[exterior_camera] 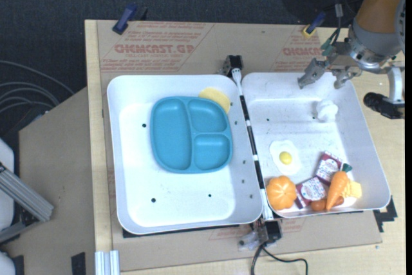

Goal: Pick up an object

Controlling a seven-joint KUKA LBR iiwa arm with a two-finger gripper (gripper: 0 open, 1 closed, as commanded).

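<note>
A: Nearest the camera: orange point(280, 192), carrot point(336, 189), packets, egg point(284, 156), all at the right bin's point(376, 158) near end.

B: And the jaws?

A: Gripper point(328, 74) spread, holding nothing, at the far rim. A white lump point(326, 111) lies just below it, nearest.

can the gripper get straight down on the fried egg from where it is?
Probably yes. The gripper hangs over the right bin's far end; the fried egg lies flat on bare floor, apart from the orange and packets nearer the front.
</note>
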